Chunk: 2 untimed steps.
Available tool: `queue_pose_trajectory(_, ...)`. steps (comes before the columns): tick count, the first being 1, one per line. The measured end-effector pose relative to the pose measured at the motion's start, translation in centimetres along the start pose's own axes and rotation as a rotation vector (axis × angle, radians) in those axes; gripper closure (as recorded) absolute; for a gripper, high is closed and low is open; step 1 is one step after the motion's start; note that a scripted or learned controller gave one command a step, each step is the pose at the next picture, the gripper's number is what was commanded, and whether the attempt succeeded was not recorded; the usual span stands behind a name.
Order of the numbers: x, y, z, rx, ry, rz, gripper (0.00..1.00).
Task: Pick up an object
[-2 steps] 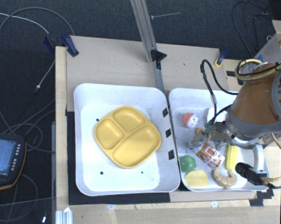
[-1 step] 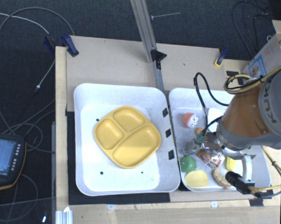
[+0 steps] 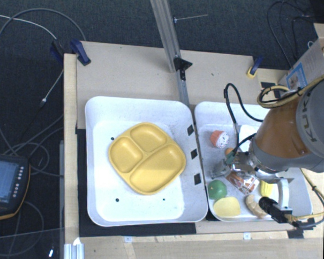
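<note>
My gripper (image 3: 234, 168) is low in the right bin (image 3: 205, 115), reaching in from the right under the orange band of the arm. Just below it lies a red-brown striped packet (image 3: 242, 181), touching or nearly touching the gripper. A green ball (image 3: 217, 188) sits to the lower left of it, with a pale yellow lemon-like piece (image 3: 227, 207) in front. An orange and white toy (image 3: 219, 138) lies farther back in the bin. A tan banana-shaped piece (image 3: 254, 206) and a small yellow item (image 3: 266, 188) rest by the wrist. The arm hides the bin's right part.
The left bin (image 3: 96, 166) holds a yellow divided plate (image 3: 147, 158). A metal pole (image 3: 171, 43) slants up from between the bins. Black cables (image 3: 235, 110) loop over the right bin's back. A pendant (image 3: 4, 186) lies at far left.
</note>
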<state>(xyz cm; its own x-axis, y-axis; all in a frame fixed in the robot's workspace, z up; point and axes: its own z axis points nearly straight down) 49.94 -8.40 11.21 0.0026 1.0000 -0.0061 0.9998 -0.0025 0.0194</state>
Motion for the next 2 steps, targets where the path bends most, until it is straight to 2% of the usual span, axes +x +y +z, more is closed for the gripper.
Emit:
queue_pose_trajectory(1,0.0,0.2,-1.1,-0.007,-0.002,-0.001,1.0)
queue_pose_trajectory(2,-0.8,0.8,-5.8,0.014,0.005,-0.003,1.0)
